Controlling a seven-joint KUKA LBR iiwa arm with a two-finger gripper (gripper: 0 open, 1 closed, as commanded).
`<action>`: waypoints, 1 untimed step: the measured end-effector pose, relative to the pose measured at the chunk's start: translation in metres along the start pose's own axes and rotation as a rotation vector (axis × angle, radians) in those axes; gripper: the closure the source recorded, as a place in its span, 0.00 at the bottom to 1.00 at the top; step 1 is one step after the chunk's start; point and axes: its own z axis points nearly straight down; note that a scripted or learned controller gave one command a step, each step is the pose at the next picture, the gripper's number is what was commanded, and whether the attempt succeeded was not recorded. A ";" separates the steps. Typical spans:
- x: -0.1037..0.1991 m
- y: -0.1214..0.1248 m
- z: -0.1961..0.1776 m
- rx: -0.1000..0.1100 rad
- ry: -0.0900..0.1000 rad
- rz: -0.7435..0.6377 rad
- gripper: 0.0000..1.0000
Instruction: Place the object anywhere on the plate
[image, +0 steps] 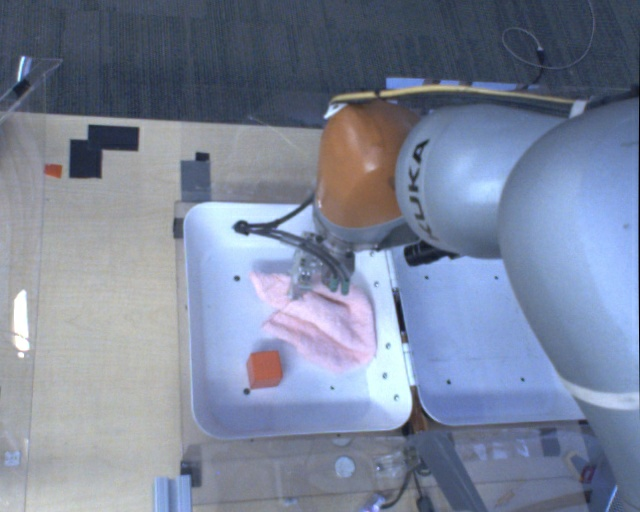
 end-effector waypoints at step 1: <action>0.044 -0.083 -0.065 0.000 -0.006 0.049 1.00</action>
